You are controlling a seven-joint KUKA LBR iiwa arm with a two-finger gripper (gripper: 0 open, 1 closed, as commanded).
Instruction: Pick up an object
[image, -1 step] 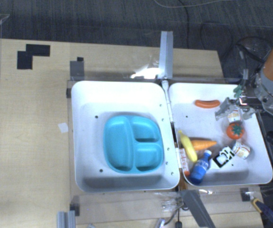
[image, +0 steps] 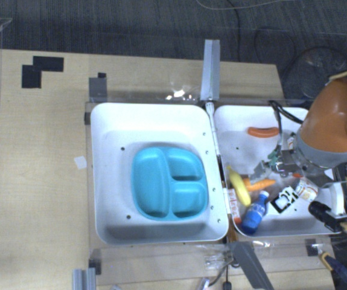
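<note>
The arm with its orange band is low over the right-hand shallow white bin (image: 245, 116), and its two-finger gripper (image: 280, 162) sits among the clutter there, so this looks like the reaching or closing stage of a pick, not yet a lift. The candidates all lie in that bin: a yellow banana-shaped toy (image: 241, 188) near the bin's left wall, a small orange carrot-like piece (image: 261, 185) just beside it and nearest the gripper, a blue plastic bottle with a white cap (image: 254, 215) toward the near edge, a black-and-white boxy item (image: 285, 199) to the right of the bottle, and an orange sausage-shaped piece (image: 262, 132) lying apart toward the far side. The left-hand white bin (image: 110, 122) carries a light blue divided plastic tray (image: 170, 183), well away from the arm. The fingers are too small and blurred against the clutter to tell whether they are spread or pressed together, and nothing can be seen pinched between them. Judging from this, the next move calls for settling on one item, most plausibly the carrot-like piece or the banana toy, closing squarely on it, and rising clear of its neighbours without dragging them along.
</note>
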